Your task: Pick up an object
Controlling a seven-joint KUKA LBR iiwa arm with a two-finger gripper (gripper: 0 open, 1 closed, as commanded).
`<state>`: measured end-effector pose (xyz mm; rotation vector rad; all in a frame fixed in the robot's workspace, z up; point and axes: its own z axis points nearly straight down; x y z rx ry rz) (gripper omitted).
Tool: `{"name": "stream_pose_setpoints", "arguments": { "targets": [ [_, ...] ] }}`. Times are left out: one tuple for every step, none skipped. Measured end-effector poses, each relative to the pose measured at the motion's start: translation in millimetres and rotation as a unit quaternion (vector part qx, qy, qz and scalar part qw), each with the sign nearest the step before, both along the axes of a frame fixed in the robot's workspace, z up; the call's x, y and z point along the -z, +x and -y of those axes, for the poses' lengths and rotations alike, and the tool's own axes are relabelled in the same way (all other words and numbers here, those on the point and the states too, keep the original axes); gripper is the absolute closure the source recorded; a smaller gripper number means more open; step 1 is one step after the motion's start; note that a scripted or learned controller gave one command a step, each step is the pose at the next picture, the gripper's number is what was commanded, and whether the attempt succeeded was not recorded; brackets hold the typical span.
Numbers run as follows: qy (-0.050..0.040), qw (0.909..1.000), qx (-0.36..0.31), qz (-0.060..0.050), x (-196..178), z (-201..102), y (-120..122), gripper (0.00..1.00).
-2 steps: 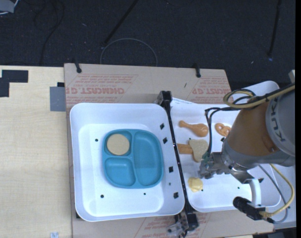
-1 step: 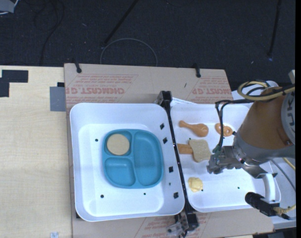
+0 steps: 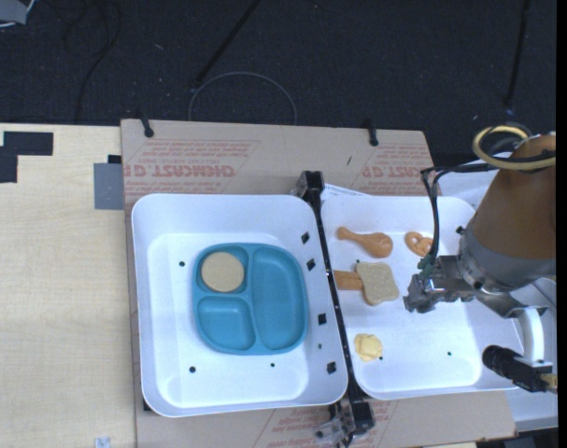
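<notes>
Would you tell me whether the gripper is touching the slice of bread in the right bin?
Apart. The camera view shows white bin floor between the gripper and the slice of bread.

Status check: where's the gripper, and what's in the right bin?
Gripper low over right bin, nothing seen held. Bread slice just left of it; drumstick and yellow piece nearby. Path clear.

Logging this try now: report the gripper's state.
Gripper: low over the right bin beside the bread slice; open or shut cannot be told.
</notes>
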<state>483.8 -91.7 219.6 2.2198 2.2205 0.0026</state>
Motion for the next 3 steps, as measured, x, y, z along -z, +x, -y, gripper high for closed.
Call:
{"name": "stream_pose_setpoints", "arguments": {
  "targets": [
    [0.0007, 1.0000, -0.001, -0.002, -2.3, -45.6, 20.8, 1.00],
    [0.0010, 1.0000, -0.002, -0.003, 6.2, -94.3, 33.6, 1.00],
    [0.0010, 1.0000, -0.002, -0.003, 7.1, -147.6, 49.1, 1.00]
  ]
}}
